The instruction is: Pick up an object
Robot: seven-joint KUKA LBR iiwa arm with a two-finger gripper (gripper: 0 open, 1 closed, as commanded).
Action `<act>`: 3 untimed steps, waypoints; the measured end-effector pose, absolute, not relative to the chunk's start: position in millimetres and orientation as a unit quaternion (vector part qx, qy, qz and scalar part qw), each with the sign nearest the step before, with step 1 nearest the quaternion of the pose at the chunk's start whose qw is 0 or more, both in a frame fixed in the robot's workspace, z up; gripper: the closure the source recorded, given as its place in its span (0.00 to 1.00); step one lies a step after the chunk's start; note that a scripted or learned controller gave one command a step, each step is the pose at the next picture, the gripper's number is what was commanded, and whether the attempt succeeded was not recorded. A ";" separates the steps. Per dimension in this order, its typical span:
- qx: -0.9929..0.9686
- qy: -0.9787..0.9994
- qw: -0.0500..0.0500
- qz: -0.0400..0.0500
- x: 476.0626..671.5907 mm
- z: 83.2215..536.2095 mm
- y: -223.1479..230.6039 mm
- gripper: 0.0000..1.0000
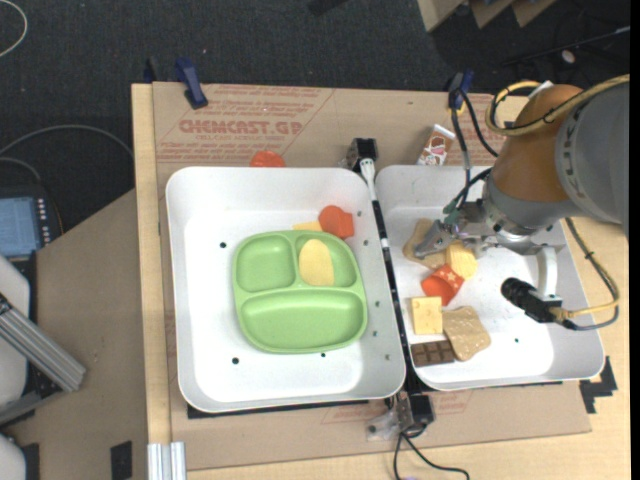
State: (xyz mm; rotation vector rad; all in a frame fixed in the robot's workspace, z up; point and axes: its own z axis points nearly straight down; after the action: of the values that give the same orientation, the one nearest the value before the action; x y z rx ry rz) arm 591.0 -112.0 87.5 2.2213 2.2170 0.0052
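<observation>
The grey arm with the orange band reaches in from the right and hangs low over the right shallow white bin [575, 353], its gripper [452, 230] down among a tight cluster of small play-food pieces; whether the jaws are spread or closed, or have anything between them, cannot be told, because the wrist body hides them from above. Directly beneath sit a tan, irregular bread-like piece [422, 239], a round yellow piece [463, 262] and a red wedge-shaped piece [441, 286], all touching or just beside one another, with a pale yellow cheese-like square [427, 316], a tan cracker-like slab [466, 332] and a dark brown chocolate-like bar [433, 353] nearer the bin's front edge. The crowding is probably the main risk: a closing grip could catch two pieces at once, pinch only a corner so the piece slips on the lift, or shove neighbours aside and close on nothing. The target also lies near the wall between the bins, so a finger may strike that rim. The left white bin [195, 268] holds a green divided plastic plate [290, 313] with a yellow oval piece [316, 262] in one compartment and an orange-red piece [337, 221] just beside the plate's rim, well apart from the gripper.
</observation>
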 end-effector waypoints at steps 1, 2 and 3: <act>0.708 0.706 0.002 0.002 523.7 88.2 -97.2 0.00; 0.708 0.706 0.007 0.002 609.1 109.1 -175.5 0.00; 0.707 0.707 -0.003 0.000 485.8 209.1 -113.3 0.00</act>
State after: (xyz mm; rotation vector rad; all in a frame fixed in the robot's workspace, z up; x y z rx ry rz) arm 485.8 -113.3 209.1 2.2242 2.2260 0.0014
